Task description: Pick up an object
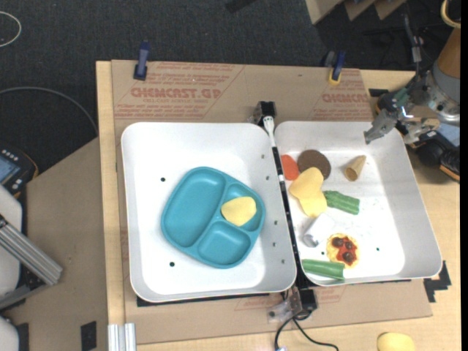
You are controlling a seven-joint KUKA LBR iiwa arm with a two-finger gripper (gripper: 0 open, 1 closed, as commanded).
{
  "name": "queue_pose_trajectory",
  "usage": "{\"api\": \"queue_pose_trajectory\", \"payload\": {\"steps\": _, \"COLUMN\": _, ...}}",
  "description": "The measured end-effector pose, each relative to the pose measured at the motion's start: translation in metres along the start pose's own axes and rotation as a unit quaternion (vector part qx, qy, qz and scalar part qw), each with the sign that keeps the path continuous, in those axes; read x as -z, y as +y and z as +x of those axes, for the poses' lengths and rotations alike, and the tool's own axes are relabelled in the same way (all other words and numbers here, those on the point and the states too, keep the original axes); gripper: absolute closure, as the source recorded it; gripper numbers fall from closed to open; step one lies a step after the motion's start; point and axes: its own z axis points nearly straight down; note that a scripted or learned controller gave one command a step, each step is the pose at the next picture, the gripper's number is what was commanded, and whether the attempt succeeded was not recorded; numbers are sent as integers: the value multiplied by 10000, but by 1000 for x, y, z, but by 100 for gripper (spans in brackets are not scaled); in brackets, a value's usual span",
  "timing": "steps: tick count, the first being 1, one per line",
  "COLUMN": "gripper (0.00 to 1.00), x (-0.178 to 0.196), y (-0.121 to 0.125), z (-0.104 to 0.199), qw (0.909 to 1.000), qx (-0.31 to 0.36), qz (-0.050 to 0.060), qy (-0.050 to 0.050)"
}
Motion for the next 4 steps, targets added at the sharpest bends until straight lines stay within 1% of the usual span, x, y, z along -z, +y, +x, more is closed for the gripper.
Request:
{"api": "queue_pose_trajectory", "payload": {"steps": 1, "gripper": 0, "x": -140, "y": -27, "z": 4, "qw": 10000, "qx": -13, "qz": 57, "qy": 23}}
{"api": "queue_pose_trajectory", "payload": {"steps": 2, "gripper": 0, "x": -20, "y": -88, "z": 28, "qw": 10000, "qx": -4, "qz": -34, "qy": -5}}
{"api": "queue_pose_trajectory", "payload": {"steps": 3, "gripper": 0, "x": 98, "y": -114, "z": 48, "qw": 10000, "qx": 13, "qz": -72, "qy": -15}}
{"api": "queue_pose_trajectory", "payload": {"steps": 4, "gripper": 100, "x": 101, "y": -114, "z": 48, "qw": 10000, "qx": 6, "qz": -25, "qy": -11}}
